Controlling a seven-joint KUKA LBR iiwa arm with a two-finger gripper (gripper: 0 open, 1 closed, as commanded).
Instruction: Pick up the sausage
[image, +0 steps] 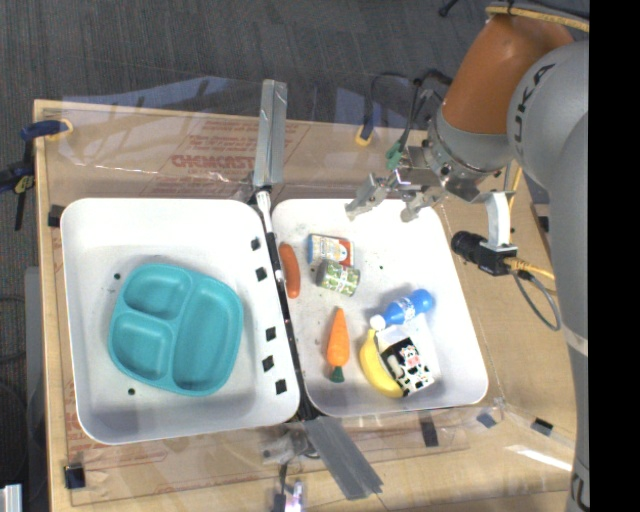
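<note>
Low in the frame, a milk carton (411, 364) is seen; the sausage (290, 269) is laid lengthwise up-down; the hand (387, 203) is spread apart at upper right.

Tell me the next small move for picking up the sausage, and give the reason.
Probably shift the gripper toward the view's left and lower it over the sausage. The gripper hangs at the right bin's far edge with nothing between its open fingers, while the sausage lies against that bin's left wall.
</note>
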